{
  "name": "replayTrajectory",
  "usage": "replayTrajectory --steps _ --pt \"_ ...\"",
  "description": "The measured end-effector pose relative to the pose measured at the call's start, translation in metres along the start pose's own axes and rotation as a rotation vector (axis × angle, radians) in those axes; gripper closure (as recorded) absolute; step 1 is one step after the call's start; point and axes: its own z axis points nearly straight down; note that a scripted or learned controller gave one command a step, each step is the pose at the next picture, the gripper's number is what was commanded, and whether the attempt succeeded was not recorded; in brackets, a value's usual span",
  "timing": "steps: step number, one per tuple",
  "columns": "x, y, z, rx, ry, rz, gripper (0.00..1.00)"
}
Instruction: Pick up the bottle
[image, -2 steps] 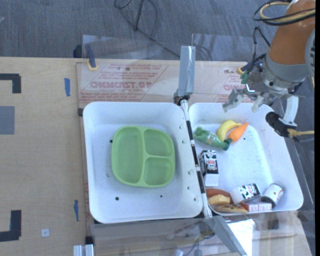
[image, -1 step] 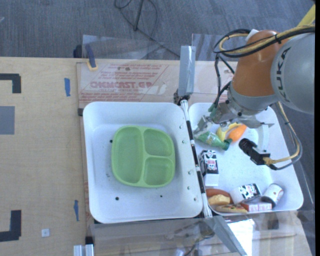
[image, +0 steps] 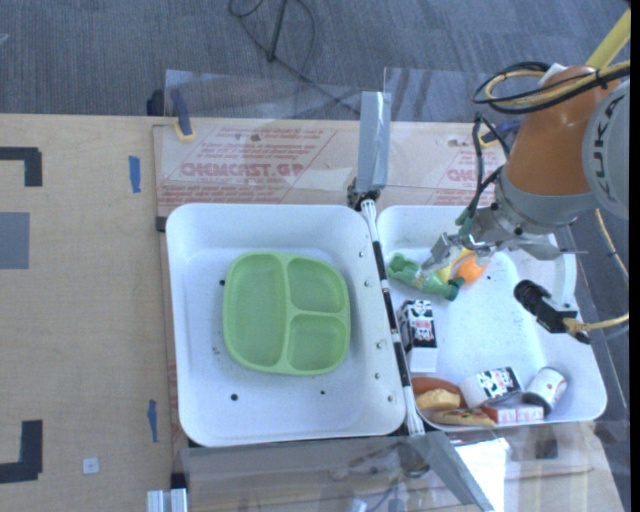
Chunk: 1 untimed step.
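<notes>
The bottle (image: 418, 277) is green and lies on its side near the back left of the right bin (image: 590, 385), close to the divider between the bins. My gripper (image: 452, 256) hangs low over the bottle's right end, next to a small orange piece (image: 468, 268). The arm's grey and orange wrist (image: 548, 150) comes in from the upper right and hides part of the bin's back corner. Whether anything is between the jaws cannot be made out.
A green divided plate (image: 288, 312) lies in the left bin (image: 190, 260). In the right bin are a black-and-white carton (image: 421, 325), a toy hot dog (image: 440, 396), another small carton (image: 497, 382) and a white cup (image: 548, 383). Cables (image: 545, 305) hang by the arm.
</notes>
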Motion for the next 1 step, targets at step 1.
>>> replayTrajectory --steps 1 --pt "-0.021 0.0023 0.0879 -0.003 -0.001 0.077 0.0"
